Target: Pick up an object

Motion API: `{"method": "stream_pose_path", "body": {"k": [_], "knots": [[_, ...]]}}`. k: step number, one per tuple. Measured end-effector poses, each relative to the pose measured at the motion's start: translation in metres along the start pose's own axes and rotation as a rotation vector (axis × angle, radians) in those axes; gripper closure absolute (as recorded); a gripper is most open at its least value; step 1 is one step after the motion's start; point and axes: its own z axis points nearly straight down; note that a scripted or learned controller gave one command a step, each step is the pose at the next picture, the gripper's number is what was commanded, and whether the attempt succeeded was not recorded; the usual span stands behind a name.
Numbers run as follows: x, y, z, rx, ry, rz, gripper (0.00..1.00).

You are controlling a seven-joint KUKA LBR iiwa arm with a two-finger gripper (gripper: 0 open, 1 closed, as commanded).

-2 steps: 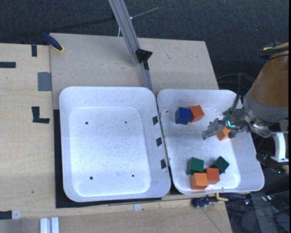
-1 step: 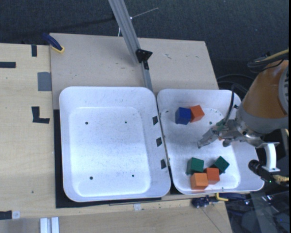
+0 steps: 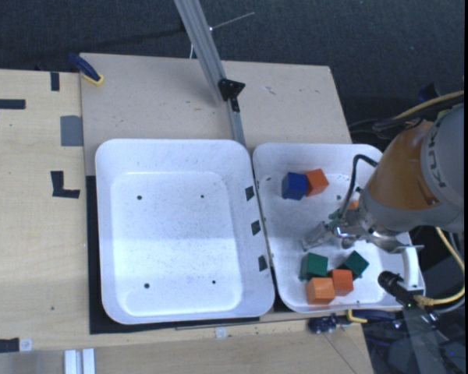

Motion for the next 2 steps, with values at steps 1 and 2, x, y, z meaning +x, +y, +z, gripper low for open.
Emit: {"method": "stream_pose_path", "body": {"k": [1,2], "knots": [[0.001,-0.001,0.015,-0.004,-0.002,0.0,0.0],[0.001,-0.001,0.005,-0.004,0.0,-0.001,1.0]]}}
